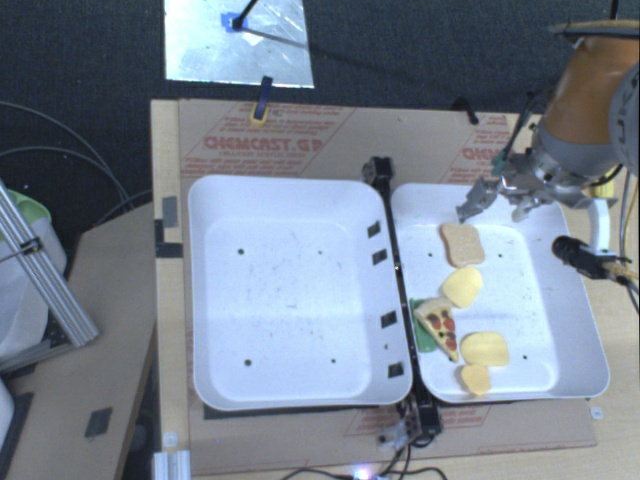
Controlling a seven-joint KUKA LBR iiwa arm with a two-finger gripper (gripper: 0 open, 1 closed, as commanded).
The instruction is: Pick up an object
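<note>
From above, the gripper [497,199] hangs released, fingers spread, over the right bin's [575,313] far edge, holding nothing. The toast [462,244] lies just below it, near the divider; chips [462,287] and pizza [438,323] crowd nearer. The left bin [290,293] offers room.
</note>
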